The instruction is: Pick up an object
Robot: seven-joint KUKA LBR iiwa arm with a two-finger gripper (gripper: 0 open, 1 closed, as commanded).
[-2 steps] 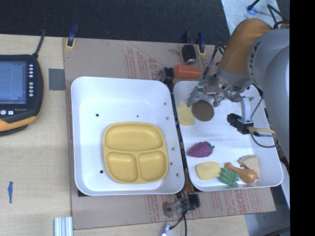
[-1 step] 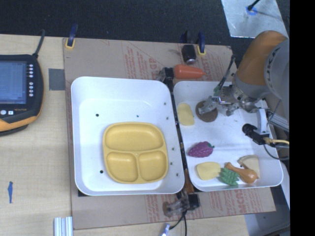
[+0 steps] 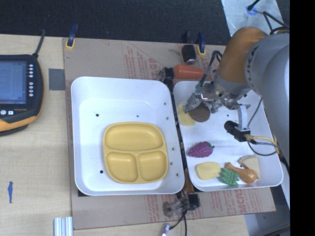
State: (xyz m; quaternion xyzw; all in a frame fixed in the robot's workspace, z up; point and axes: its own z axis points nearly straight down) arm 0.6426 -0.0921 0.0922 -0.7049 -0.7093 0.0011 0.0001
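Note:
My gripper (image 3: 199, 103) is low over the far left corner of the right bin (image 3: 266, 132). Directly under it is a brown round object (image 3: 200, 115), which lies partly on a pale yellow flat piece (image 3: 185, 118) by the bin's left wall. The gripper's body hides whether it grips the brown object. Farther forward in the same bin lie a purple fruit (image 3: 200, 149), a yellow piece (image 3: 207, 170), a green item (image 3: 228, 177), an orange-brown drumstick (image 3: 244, 171) and a pale slice (image 3: 250, 161).
The left bin (image 3: 83, 107) holds a yellow divided plate (image 3: 135, 152). An orange object (image 3: 187, 73) lies on the cardboard just behind the bins. A tablet-like controller (image 3: 17, 92) sits at the far left of the bench.

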